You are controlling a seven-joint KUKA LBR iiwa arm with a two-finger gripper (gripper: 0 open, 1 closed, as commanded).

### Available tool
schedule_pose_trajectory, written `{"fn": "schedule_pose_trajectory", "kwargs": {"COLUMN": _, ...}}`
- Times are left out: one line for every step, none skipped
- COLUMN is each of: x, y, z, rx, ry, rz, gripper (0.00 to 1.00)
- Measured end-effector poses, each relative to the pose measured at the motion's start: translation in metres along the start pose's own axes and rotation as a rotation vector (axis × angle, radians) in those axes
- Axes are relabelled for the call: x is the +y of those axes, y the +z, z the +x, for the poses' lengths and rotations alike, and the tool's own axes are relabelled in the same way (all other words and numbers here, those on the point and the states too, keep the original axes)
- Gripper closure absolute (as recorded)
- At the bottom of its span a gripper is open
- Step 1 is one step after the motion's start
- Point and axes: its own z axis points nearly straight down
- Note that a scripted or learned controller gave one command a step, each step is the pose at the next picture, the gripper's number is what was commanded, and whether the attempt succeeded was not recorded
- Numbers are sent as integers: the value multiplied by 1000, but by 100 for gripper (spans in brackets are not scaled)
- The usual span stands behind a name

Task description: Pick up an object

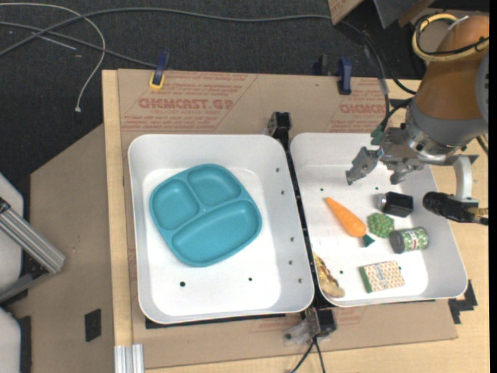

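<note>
Gripper (380, 169) hangs spread wide, holding nothing, above the carrot (346, 217), black block (397, 203) and can (410, 239) nearby.

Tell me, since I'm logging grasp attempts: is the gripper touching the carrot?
Apart. The camera view shows bare white bin floor between the gripper and the carrot.

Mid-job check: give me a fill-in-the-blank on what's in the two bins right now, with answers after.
1. The divided plate in the left bin is coloured ____.
2. The gripper hangs over the ____ bin.
3. The toy carrot is coloured ____.
4. The can lies to the camera view's ____ of the carrot.

Answers: teal; right; orange; right
</note>
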Motion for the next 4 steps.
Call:
{"fn": "schedule_pose_trajectory", "kwargs": {"x": 3, "y": -8, "z": 0, "rx": -1, "ry": -3, "rz": -15, "gripper": 0}}
{"fn": "schedule_pose_trajectory", "kwargs": {"x": 2, "y": 55, "z": 5, "rx": 0, "ry": -2, "rz": -8, "gripper": 0}}
{"fn": "schedule_pose_trajectory", "kwargs": {"x": 5, "y": 113, "z": 14, "rx": 0, "ry": -3, "rz": -11, "gripper": 0}}
{"fn": "schedule_pose_trajectory", "kwargs": {"x": 5, "y": 130, "z": 14, "rx": -1, "ry": -2, "rz": -11, "gripper": 0}}
